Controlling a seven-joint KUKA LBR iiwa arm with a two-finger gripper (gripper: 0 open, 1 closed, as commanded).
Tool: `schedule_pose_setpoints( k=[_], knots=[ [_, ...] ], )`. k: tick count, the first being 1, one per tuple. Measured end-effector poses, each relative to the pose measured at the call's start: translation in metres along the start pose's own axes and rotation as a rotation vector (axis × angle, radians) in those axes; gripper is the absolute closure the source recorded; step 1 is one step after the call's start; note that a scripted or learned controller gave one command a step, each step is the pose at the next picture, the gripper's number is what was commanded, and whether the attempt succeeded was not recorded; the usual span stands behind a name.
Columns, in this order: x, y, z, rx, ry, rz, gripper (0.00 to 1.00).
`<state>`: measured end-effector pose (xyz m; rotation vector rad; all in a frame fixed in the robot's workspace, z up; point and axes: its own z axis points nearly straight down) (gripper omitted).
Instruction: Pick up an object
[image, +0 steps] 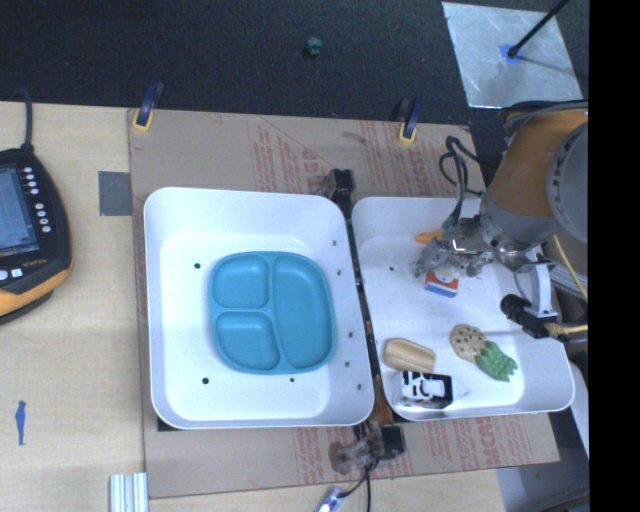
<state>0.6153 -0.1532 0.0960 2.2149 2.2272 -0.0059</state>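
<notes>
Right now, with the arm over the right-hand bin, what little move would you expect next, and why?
Probably a short drop straight down. The gripper hovers right over a small red, white and blue object in the right bin, and nothing shows between its tips, so lowering onto that piece looks likeliest.

Two bins side by side on the bench: left bin has a divided plate at its centre. Right bin: gripper in the far half, directly over a small block. Near half: bread roll left, cookie to its right, touching a leafy piece; small carton at the near wall, just before the roll.
</notes>
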Motion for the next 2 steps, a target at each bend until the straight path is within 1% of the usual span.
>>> schedule_pose_setpoints(
  k=[1, 2],
  knots=[
    [-0.001, 0.000, -0.011, 0.001, -0.001, -0.001, 1.00],
    [0.075, -0.003, -0.097, 0.000, 0.003, 0.000, 1.00]
  ],
)
